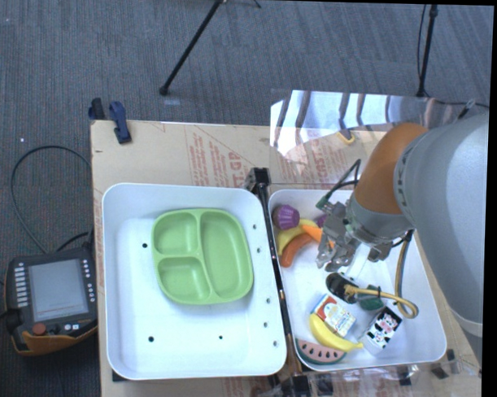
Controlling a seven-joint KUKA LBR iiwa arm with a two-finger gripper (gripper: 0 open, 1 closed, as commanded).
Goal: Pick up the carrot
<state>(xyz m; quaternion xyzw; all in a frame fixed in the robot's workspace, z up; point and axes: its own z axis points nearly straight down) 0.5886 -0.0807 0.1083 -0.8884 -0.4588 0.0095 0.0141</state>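
Observation:
The carrot [295, 250] is an orange tapered piece lying in the right bin [429, 277], near its left wall, tight against a yellow toy [289, 237] and another orange piece [311, 229]. My gripper [332, 259] hangs just right of the carrot, pointing down over the bin floor. It is open, with nothing between its fingers and no contact with the carrot.
A purple toy [286, 214] sits above the carrot. Nearer the front of the right bin lie a small red-and-white carton [336, 313], a banana [334, 336], a watermelon slice [320, 352] and a cow-patterned carton [382, 328]. The left bin [126, 311] holds a green divided plate [202, 255].

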